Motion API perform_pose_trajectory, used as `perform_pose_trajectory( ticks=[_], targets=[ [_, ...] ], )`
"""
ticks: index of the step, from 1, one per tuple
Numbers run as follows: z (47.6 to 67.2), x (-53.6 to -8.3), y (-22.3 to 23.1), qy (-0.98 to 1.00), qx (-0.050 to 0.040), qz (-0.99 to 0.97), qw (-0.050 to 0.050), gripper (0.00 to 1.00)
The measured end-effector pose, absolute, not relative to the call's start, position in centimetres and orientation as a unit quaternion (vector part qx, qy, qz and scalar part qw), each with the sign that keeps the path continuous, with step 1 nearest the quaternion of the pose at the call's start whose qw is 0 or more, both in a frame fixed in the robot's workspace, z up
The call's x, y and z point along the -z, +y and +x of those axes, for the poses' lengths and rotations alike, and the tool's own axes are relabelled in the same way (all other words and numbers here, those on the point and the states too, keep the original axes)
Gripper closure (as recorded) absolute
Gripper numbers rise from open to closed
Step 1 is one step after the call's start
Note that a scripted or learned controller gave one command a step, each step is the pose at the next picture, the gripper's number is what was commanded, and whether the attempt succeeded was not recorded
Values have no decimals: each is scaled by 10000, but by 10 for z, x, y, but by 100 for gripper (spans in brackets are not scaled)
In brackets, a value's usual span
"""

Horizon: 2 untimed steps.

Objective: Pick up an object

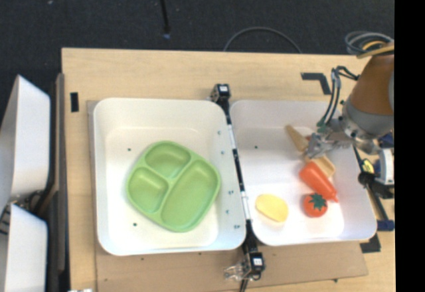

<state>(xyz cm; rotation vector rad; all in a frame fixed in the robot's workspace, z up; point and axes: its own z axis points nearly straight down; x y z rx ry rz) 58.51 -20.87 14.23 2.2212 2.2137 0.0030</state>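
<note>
Now we see the gripper (317, 145) low in the right bin (265, 118), just above the carrot (319, 180) with a tomato (316, 205) and lemon (271, 208) nearby, though we cannot tell its grip.

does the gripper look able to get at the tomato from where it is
Probably yes. The tomato sits apart from the carrot and lemon, open from above, with the gripper in the same bin.
</note>
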Motion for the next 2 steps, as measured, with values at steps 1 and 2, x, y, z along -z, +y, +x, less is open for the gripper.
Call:
perform_pose_trajectory(
  ticks=[1,2],
  targets=[
    [581,-196,-218,7061,-14,7081,32,100],
    [583,-246,-220,7082,-17,7060,36,100]
  ],
)
